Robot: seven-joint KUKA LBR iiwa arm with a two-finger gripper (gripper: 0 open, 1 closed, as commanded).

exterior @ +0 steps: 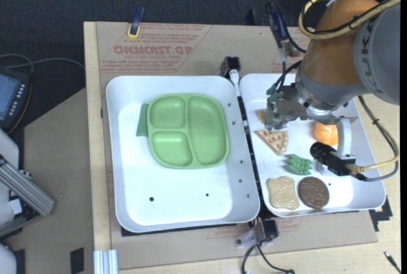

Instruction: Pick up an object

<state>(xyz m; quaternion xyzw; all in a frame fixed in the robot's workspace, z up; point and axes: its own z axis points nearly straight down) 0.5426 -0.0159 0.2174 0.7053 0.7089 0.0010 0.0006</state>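
You see the gripper [275, 121] low in the right bin [369, 199], just above the pizza slice [273, 140]; whether its jaws are spread you cannot tell. Nothing looks lifted yet.

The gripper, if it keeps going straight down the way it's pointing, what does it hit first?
Most likely the pizza slice, which lies just below the gripper in the right bin. Depth is unclear from this slanted view, so it might land on bare bin floor beside the slice.
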